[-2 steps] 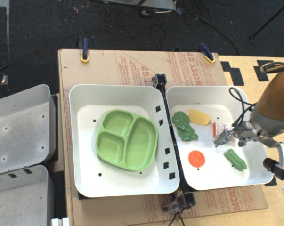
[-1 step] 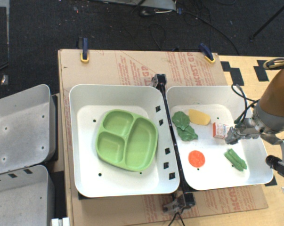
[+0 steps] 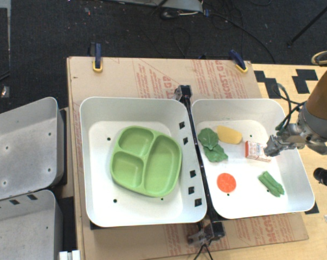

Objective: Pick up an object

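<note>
The left bin (image 3: 98,118) holds a green divided plate (image 3: 146,161). In the right bin (image 3: 261,106), the arm's gripper (image 3: 273,145) hangs touching a small red-and-white box (image 3: 254,150) at frame right. I can't tell how wide its fingers stand. The approach looks underway; next it must close squarely on the box.

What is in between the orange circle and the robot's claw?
In the camera view, a small red and white box lies on the white bin floor between the orange disc and the gripper, right beside the gripper's tip.
</note>
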`<state>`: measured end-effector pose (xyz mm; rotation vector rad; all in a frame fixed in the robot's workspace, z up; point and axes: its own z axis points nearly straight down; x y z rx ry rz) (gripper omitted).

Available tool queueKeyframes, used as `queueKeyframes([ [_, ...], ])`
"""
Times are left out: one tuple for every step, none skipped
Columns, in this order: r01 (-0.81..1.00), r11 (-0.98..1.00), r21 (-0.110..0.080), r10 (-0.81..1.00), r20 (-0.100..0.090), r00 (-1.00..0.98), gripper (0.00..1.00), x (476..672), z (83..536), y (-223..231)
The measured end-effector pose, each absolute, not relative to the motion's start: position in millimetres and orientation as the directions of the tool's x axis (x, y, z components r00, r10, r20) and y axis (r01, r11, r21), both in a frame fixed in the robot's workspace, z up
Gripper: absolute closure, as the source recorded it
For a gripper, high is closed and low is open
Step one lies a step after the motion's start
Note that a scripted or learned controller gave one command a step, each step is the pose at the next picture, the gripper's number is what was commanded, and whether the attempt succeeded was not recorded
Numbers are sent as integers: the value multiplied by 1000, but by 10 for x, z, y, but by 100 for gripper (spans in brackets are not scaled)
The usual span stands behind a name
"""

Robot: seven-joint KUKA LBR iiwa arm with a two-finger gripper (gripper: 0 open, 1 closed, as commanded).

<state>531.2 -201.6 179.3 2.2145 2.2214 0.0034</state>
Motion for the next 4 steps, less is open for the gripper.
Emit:
queueKeyframes([
  [1000,3,6,1000,-3,-3,100,5424,2291,-2034],
  [1000,3,3,1000,-1,-3,100,5432,2424,-2034],
  [1000,8,2,1000,1,-8,100,5605,2468,-1430],
  [1000,8,2,1000,1,-8,100,5731,2539,-935],
])
